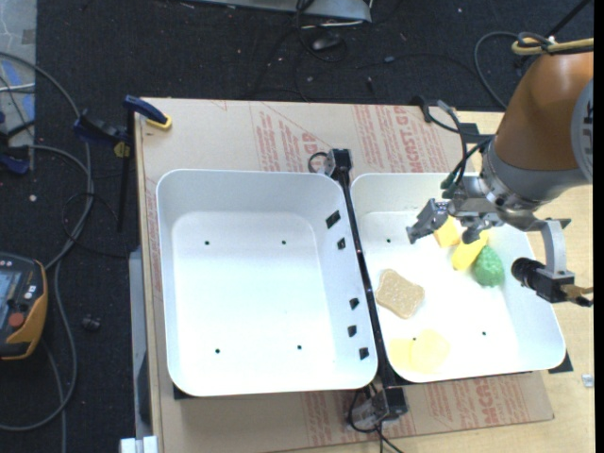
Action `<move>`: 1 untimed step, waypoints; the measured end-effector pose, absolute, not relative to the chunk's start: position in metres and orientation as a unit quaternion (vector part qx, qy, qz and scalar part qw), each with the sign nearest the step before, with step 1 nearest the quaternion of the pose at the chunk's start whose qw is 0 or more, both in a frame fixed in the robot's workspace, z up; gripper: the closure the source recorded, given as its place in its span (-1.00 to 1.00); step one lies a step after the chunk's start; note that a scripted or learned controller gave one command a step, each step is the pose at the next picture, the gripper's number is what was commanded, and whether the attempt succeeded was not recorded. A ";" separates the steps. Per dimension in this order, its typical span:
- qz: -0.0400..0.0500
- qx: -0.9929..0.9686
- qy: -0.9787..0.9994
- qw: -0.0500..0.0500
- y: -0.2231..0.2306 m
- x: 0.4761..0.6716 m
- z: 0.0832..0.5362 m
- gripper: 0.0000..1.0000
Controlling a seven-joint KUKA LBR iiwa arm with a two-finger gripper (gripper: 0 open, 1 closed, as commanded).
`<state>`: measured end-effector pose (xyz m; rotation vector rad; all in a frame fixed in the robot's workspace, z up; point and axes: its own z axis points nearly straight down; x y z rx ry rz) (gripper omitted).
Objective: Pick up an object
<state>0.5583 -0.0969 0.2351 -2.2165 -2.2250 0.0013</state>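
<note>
**Fingers poised over the yellow pieces in the right bin**

The grey arm with the orange band point(552, 111) reaches in from three o'clock and hangs above the upper part of the shallow white right bin point(543, 352). Its two-finger gripper point(455, 223) points down toward the bin floor. The dark fingers point(425, 223) are spread apart, with nothing visible between them.

The nearest candidate is a small bright yellow plastic-looking block point(446, 234), lying just below the gripper, almost directly under the gap. A second yellow piece point(466, 256) sits close beside it toward five o'clock, and a green, bumpy, leafy-looking toy point(489, 268) touches or nearly touches that piece on its three o'clock side. The yellow pair seems to run on a slant from about ten o'clock to four o'clock, though the gripper hides part of it, so the exact axis is hard to judge.

Farther off, toward seven o'clock from the fingers, a tan, speckled, bread-slice-shaped object point(400, 293) lies flat near the bin's left wall. At six o'clock a pale yellow flat disc point(421, 350) rests near the front edge. The shallow white left bin point(189, 196) sits alongside on the cardboard-covered table point(264, 130).

A grasp looks not yet made; a straight descent would likely meet the yellow block, and crowding from its neighbours could spoil the closure.
</note>
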 end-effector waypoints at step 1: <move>0.001 -0.708 -0.707 0.000 -0.169 0.496 0.249 -1.00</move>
